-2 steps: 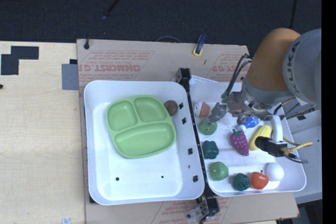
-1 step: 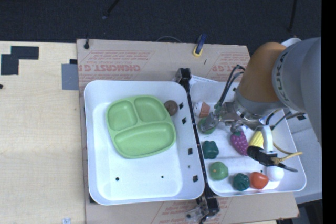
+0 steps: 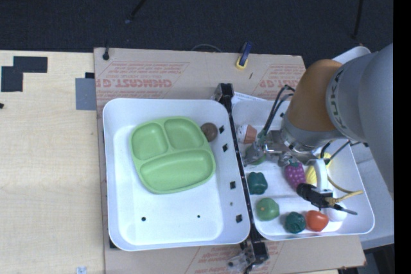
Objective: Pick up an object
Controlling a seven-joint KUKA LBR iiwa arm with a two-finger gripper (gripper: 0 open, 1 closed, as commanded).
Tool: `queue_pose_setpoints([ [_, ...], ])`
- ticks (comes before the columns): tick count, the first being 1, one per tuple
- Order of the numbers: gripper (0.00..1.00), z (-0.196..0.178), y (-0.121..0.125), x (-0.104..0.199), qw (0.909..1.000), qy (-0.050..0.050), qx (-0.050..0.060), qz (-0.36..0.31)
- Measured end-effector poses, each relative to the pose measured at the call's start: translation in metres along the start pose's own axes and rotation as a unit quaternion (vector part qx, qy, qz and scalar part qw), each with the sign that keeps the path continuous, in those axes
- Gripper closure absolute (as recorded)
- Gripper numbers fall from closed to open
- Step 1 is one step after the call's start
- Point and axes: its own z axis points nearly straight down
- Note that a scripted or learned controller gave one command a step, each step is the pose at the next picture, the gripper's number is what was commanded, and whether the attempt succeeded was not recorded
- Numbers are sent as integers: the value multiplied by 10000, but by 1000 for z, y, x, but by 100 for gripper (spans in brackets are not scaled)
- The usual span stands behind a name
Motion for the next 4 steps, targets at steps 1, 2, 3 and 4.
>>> queue_pose_setpoints([
  [1,100,-11,0,-2,10000,0,-1,29],
  [2,100,-65,-9,3,10000,-5,-32,16],
  [3,100,-119,2,5,10000,-7,-46,-10],
  [4,100,-143,2,4,10000,-4,-30,-13],
])
